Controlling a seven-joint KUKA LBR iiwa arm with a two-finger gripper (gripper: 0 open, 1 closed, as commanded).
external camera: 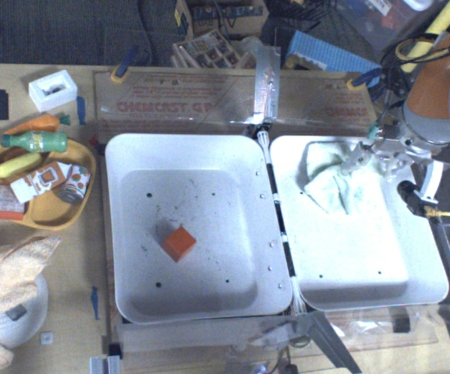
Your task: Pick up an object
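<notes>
Look to the upper right of the frame: your gripper (363, 156) hangs over the far end of the right bin (380, 275), its metal parts right against a crumpled pale cloth (332, 184) that lies in that bin's upper left part. You cannot tell from here how far the fingers are spread, or whether they have any hold of the cloth. In the left bin (131, 209), lower centre, an orange block (179, 243) sits alone, well apart from the arm

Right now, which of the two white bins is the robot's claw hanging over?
The right bin, holding the pale crumpled cloth; the gripper hangs over its far end. The left bin holds an orange block.
</notes>
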